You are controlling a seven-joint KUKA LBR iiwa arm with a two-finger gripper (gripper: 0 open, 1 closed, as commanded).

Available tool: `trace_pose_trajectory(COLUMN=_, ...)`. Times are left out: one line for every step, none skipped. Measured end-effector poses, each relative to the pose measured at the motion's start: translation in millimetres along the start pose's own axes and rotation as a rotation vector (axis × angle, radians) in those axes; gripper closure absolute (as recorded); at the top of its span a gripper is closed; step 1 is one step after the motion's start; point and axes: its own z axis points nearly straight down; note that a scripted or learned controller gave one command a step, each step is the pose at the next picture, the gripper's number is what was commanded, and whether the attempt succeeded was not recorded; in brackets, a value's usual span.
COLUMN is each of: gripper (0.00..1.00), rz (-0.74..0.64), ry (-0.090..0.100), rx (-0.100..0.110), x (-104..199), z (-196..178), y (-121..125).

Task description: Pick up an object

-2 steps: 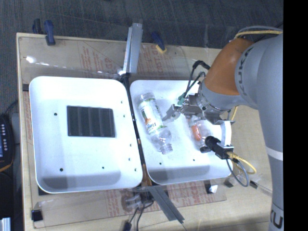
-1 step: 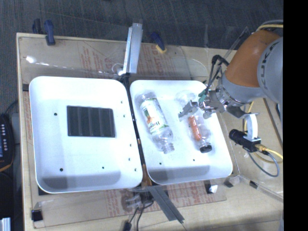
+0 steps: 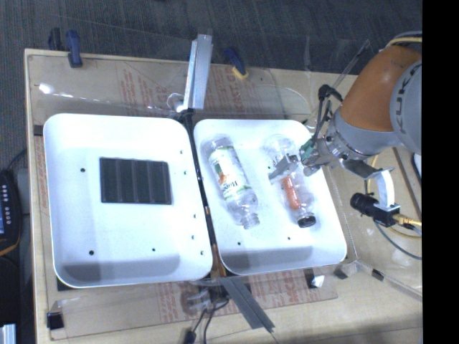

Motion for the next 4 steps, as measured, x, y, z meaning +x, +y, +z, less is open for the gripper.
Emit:
trace_pose_trajectory(gripper=0.00, rz=-0.023, ry=0.000, rx=-0.001, x=1, z=6, y=-5)
trace_pose_trajectory(gripper=0.00, rz=-0.190, ry=0.001, rx=0.001, x=-1, z=32, y=8)
trace_pose_trajectory(gripper=0.00, rz=-0.330, ry=0.002, rx=0.001, x=-1, z=54, y=12)
trace_pose_trajectory(gripper=0.00, rz=-0.421, ry=0.000, rx=-0.001, x=-2, z=124, y=19)
